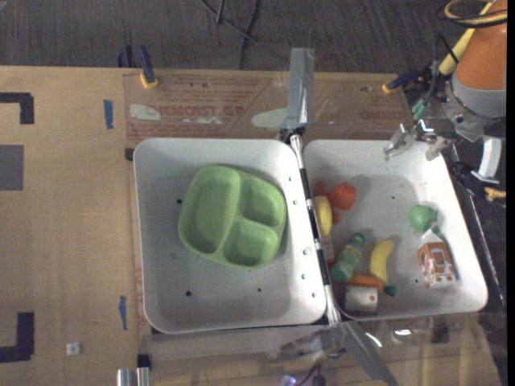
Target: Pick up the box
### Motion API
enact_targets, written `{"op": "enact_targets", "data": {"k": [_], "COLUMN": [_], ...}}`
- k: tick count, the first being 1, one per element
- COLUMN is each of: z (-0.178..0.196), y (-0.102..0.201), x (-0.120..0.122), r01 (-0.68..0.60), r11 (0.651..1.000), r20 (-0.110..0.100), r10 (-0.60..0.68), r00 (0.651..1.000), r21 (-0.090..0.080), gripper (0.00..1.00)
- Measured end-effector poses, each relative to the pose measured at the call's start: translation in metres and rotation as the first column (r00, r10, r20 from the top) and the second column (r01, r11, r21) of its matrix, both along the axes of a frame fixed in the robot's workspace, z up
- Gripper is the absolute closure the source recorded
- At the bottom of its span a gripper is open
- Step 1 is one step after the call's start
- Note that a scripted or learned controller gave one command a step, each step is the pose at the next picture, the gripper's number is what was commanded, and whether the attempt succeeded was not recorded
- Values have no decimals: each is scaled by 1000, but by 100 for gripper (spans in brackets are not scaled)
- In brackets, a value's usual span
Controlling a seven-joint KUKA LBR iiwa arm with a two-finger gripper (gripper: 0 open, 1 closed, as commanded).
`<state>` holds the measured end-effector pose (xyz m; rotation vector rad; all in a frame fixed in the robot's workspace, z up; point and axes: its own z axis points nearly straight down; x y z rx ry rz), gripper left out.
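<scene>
The small carton box was seen lying near the right wall of the right bin, well apart from the gripper, which was held over that bin's far right corner. The box's long axis ran roughly front to back, slightly tilted. The state of the claw could not be told.

Right bin: open middle, cluttered edges

The box stands by the right bin's wall at 4 o'clock, with a green toy close at its 12 and a banana at its 9; the bin's centre and top lie open.
</scene>
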<state>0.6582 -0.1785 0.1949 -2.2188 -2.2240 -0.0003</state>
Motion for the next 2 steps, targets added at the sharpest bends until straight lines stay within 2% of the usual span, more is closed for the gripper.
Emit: {"op": "enact_targets", "data": {"k": [1, 2], "z": [12, 22], "y": [1, 1], "x": [1, 6], "r01": [-3, 66], "r11": [1000, 998], "r20": [4, 4], "r10": [3, -66], "r00": [1000, 998], "r21": [-2, -2], "gripper": [100, 100]}}
